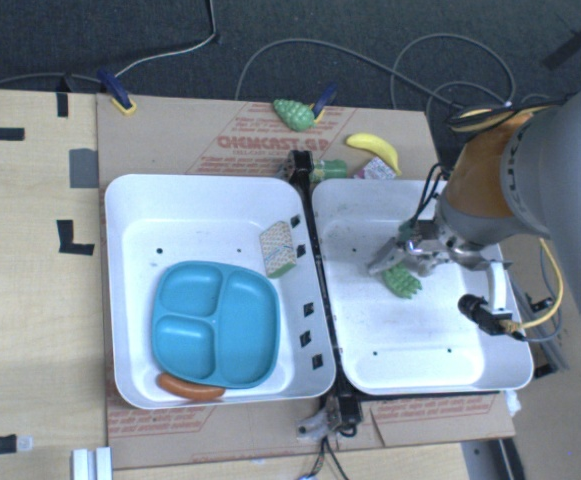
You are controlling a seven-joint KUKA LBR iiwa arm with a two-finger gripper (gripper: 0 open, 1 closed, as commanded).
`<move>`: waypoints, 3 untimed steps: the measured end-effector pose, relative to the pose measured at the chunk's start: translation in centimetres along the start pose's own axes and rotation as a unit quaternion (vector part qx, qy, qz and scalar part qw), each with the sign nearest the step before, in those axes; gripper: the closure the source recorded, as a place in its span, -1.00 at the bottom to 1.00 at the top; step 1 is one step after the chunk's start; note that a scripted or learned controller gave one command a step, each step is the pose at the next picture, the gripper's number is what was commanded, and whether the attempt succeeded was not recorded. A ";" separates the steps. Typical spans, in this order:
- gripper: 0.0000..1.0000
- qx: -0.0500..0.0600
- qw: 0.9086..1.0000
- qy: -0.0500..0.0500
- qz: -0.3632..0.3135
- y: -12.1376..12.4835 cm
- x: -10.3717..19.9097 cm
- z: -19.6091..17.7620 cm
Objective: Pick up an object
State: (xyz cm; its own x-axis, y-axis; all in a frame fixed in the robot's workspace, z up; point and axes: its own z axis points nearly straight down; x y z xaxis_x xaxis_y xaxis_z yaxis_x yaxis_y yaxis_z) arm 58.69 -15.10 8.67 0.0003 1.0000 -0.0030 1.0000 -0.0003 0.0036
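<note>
The grey arm with its orange band [480, 173] reaches in from the right over the right white bin [370, 358]. Its two-finger gripper [402, 260] is down near the bin floor, directly over a small green knobbly object [404, 284], touching or nearly touching its upper edge. Whether the fingers are apart, together or clamped on the green object cannot be told — the wrist and metal parts hide the tips.

The left white bin [135, 208] holds a light-blue divided plastic plate [215, 323], an orange sausage-shaped toy [190, 388] lying against the plate's near edge, and a tan-and-green sponge-like block [279, 246] leaning by the bin's right wall.

Outside the bins, on the cardboard sheet [170, 138] behind them — a yellow toy banana [374, 149] and a green knobbly toy [293, 114], well apart from the gripper.
</note>
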 end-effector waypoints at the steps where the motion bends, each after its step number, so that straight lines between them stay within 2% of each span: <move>1: 1.00 0.000 1.000 0.000 0.000 0.1 0.0 -1.0; 2: 1.00 0.002 1.000 0.002 -0.001 -3.1 5.2 0.2; 3: -1.00 0.001 1.000 0.003 -0.001 -3.0 5.2 0.2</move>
State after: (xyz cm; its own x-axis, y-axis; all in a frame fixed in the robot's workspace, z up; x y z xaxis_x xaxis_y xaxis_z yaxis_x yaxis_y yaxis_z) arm 55.72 -9.86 8.50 -0.0023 1.0000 0.0021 1.0000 0.0023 0.0010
